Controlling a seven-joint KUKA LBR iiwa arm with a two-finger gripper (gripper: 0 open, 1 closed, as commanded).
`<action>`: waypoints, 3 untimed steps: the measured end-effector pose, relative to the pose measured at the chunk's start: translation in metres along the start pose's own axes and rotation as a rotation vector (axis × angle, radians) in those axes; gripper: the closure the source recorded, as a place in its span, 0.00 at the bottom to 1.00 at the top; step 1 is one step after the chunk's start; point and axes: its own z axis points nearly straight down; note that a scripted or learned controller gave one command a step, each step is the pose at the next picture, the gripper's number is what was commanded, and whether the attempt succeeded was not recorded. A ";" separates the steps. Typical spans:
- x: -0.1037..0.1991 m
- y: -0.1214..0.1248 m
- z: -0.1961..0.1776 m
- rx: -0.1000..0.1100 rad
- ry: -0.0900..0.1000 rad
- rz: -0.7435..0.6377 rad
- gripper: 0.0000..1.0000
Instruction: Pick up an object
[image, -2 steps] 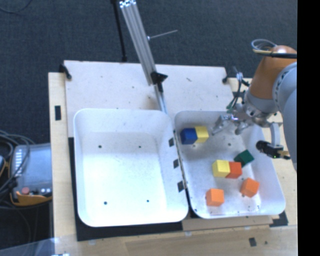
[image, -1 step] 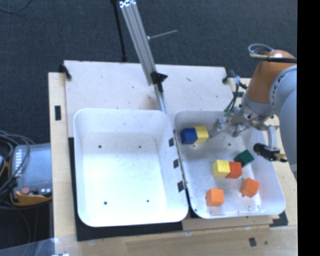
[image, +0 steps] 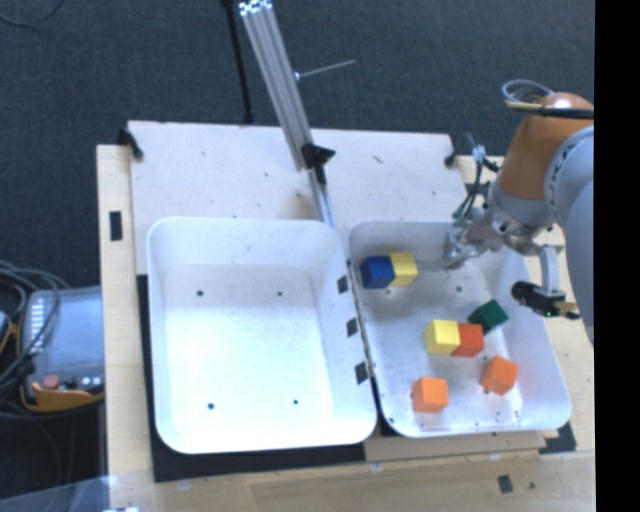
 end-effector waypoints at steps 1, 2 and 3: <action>0.002 0.002 -0.065 -0.004 0.002 -0.003 1.00; 0.003 0.003 -0.111 -0.003 0.002 -0.007 1.00; 0.001 0.004 -0.154 -0.003 0.002 -0.003 1.00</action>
